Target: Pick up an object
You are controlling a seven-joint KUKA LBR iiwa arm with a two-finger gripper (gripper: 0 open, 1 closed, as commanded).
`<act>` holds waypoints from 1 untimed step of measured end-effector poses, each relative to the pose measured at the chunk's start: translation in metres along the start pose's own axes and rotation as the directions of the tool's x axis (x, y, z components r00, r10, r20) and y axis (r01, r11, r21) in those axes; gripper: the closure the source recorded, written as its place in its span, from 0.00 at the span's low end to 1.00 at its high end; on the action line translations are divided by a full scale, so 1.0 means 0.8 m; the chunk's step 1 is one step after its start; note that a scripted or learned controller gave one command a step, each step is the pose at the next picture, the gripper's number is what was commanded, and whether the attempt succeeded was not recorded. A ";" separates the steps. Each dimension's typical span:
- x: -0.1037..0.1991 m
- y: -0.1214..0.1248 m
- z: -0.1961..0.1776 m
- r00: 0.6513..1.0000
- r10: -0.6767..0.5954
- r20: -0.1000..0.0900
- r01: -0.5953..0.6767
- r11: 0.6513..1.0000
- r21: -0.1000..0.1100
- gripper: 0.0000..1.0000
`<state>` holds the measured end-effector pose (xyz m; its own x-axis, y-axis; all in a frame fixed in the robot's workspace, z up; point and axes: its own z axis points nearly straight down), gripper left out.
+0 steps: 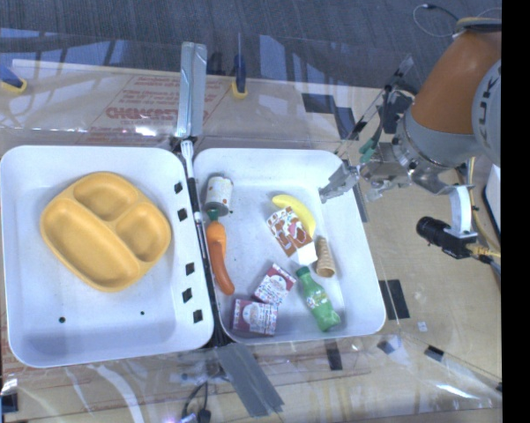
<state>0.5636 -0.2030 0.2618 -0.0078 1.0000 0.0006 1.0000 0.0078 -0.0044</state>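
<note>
White plastic bins sit side by side on the bench, left bin [18,324] and right bin [247,161], divided by a grey hinge strip. Left one carries a yellow compartment plate [106,229], three sections, nothing in it. Right one carries all the loose toy food, so the pick target is somewhere in there, likely scattered on purpose to give the program varied grasps.

Contents of right bin: small can [217,194] lying near the top left corner, orange carrot [219,256] just below it along the left wall, yellow banana [294,210] near centre-top, red-and-white snack pouch [287,230] touching the banana's lower side, ice cream cone [323,257] just right of the pouch, green bottle [318,300] lying tilted below the cone, two small red cartons [265,300] near the bottom edge. Print on pouch and cartons too small to read.

Gripper [335,183] hangs over the right bin's upper right corner, at or just past the rim, tilted in from the right. Whether its tips are apart or together I cannot tell; cabling and blur hide them. Nothing visible between them. Nearest items are banana and pouch, so I judge this an approach stage, no pick made yet.

Red mirrored lettering shows on a sheet [141,104] under the clear cover behind the bins; not legible.
</note>
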 end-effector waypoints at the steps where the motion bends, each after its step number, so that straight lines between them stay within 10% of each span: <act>1: 0.069 0.053 -0.025 0.987 -0.164 0.002 0.164 0.987 -0.003 0.00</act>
<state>0.6057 -0.1473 0.2817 -0.1712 0.9852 -0.0003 0.9852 0.1712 -0.0011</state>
